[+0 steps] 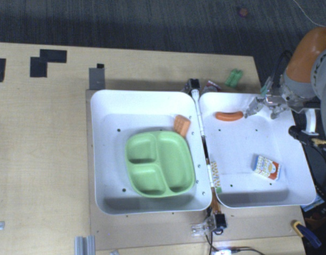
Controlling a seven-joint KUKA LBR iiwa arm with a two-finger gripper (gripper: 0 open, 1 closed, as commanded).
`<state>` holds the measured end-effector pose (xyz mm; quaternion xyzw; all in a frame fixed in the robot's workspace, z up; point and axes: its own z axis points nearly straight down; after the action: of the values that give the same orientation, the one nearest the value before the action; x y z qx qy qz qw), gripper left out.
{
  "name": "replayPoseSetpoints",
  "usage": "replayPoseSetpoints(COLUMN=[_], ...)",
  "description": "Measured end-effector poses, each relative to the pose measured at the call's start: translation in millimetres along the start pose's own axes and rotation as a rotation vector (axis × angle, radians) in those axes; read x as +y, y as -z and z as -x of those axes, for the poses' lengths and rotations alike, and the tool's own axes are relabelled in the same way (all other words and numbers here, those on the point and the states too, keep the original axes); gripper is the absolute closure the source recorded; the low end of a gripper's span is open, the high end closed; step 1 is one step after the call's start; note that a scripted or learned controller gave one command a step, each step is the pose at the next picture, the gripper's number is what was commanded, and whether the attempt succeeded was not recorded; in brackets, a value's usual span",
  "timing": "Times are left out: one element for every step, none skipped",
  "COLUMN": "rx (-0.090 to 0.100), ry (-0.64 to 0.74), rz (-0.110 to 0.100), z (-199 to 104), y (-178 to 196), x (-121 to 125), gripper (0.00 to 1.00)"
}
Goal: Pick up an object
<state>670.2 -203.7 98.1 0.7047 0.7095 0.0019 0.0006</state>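
The right bin offers the most open floor — its whole middle and near-left part lie bare. Its obstacles sit at the edges: a hot dog near the far wall, and a small carton toward the right side. The pincer hangs at the far right corner, just beside the hot dog. In the left bin, a green divided plate takes up the centre, with an orange block touching its far rim — free room remains along the left wall.
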Motion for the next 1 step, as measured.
replayPoseSetpoints(rx=[0.0], ry=[-0.001], rz=[0.0], z=[-80.6], y=[-13.2], x=[0.2], gripper=[0.0])
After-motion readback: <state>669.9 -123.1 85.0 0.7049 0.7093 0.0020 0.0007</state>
